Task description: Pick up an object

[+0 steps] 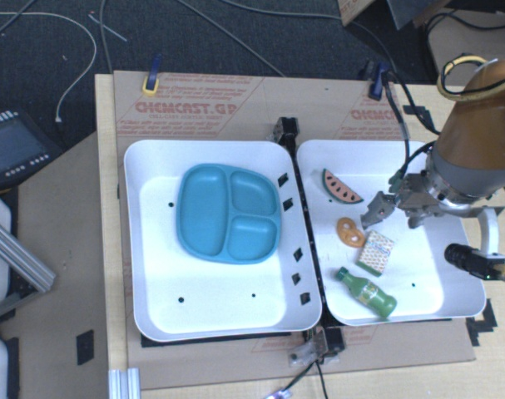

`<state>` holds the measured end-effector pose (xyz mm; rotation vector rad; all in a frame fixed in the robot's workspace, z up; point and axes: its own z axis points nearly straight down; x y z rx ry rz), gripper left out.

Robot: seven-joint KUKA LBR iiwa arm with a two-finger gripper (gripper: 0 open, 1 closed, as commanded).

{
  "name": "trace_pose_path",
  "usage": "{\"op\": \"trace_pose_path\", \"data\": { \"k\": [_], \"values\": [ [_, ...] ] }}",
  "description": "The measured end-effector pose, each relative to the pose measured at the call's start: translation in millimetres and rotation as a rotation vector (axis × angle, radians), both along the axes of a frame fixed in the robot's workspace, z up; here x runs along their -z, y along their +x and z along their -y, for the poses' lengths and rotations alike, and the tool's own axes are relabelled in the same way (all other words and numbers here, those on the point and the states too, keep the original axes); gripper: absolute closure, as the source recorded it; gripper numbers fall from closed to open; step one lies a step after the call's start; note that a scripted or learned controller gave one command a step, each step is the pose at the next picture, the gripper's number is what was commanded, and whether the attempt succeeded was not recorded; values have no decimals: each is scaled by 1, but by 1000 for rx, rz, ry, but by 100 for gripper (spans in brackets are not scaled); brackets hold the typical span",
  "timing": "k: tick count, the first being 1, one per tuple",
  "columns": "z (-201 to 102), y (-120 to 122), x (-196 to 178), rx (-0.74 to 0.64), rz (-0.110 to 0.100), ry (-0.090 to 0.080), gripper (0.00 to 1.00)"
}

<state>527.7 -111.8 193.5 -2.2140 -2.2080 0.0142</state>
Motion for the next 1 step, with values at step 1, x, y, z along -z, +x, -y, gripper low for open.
{"op": "trace_pose_path", "data": {
  "k": [1],
  "values": [
    [0, 3, -8, -4, 15, -2, 0]
  ]
}}
